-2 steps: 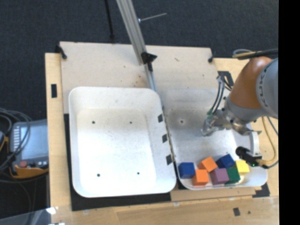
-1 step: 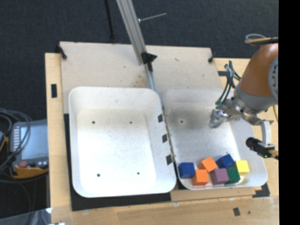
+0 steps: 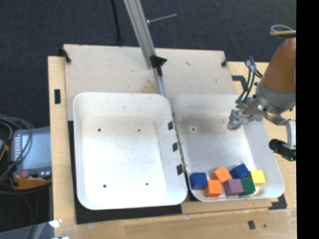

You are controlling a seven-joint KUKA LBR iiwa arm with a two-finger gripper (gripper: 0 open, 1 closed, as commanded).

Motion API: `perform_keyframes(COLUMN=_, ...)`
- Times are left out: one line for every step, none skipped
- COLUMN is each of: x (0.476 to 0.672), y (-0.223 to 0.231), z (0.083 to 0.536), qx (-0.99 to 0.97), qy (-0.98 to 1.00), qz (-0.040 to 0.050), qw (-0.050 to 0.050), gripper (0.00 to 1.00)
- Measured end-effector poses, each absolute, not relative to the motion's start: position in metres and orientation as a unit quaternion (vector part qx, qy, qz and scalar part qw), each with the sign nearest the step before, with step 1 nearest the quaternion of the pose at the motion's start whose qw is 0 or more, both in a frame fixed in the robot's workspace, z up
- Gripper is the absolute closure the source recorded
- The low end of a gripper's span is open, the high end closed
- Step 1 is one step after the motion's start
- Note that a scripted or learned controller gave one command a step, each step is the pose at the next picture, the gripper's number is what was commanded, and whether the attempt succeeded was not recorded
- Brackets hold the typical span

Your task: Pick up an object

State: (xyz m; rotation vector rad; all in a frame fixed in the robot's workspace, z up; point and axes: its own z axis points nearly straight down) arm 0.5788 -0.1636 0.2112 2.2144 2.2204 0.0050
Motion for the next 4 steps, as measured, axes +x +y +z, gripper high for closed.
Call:
perform_keyframes(x=0.582, y=-0.119, z=0.208, qx=0.705, qy=0.709, qz=0.0003, qw=0.000, gripper=1.00)
perform_keyframes(x=0.585, y=-0.066, z=0.224, qx=0.704, qy=0.710, qz=0.0017, qw=0.001, gripper=1.00)
perform_keyframes(x=0.588, y=-0.009, z=0.217, qx=0.705, qy=0.710, qz=0.0001, qw=-0.001, gripper=1.00)
perform_keyframes(x=0.588, y=0.050, z=0.230, qx=0.704, qy=0.710, qz=0.0014, qw=0.000, gripper=1.00)
